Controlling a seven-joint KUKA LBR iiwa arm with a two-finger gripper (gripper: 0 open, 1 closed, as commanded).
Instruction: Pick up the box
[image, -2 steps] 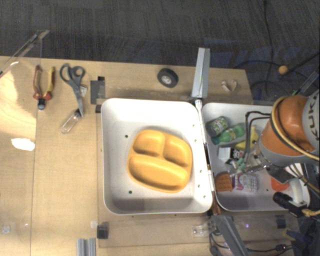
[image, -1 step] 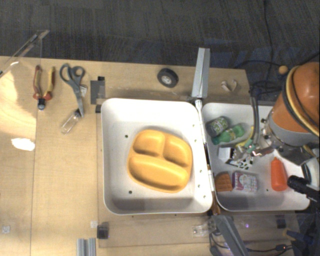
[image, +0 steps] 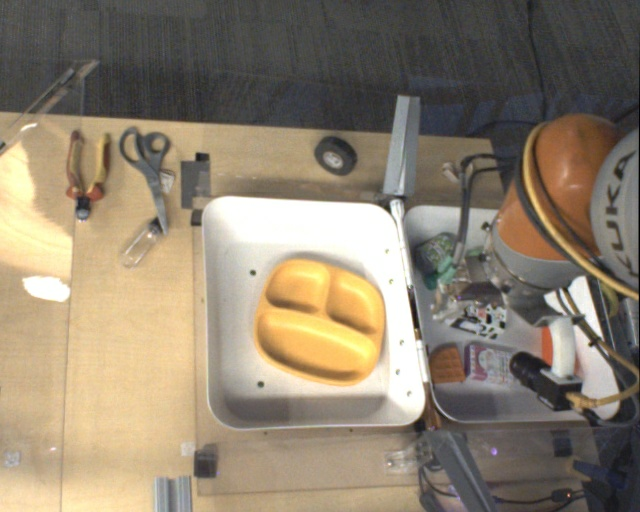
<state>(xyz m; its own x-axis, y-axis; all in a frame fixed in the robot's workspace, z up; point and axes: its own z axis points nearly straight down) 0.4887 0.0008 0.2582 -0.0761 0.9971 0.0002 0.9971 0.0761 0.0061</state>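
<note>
The right bin (image: 445, 400) holds several small items. A small purple and white box (image: 490, 362) lies flat near the bin's front wall, with a brown packet (image: 447, 364) touching its left side. A small white carton with dark print (image: 478, 318) lies just behind them. My gripper (image: 466, 288) hangs low over the middle of this bin, right above the printed carton and behind the purple box. The grey and orange wrist hides much of the bin's right half.
A green packet (image: 436, 252) lies at the back left of the right bin, and a white bottle with an orange cap (image: 560, 345) is at its right. A large yellow moulded thing (image: 320, 318) fills the middle of the left bin (image: 225, 300). Scissors (image: 150, 170), pliers (image: 85, 172) and a tape roll (image: 336, 155) lie on the bench.
</note>
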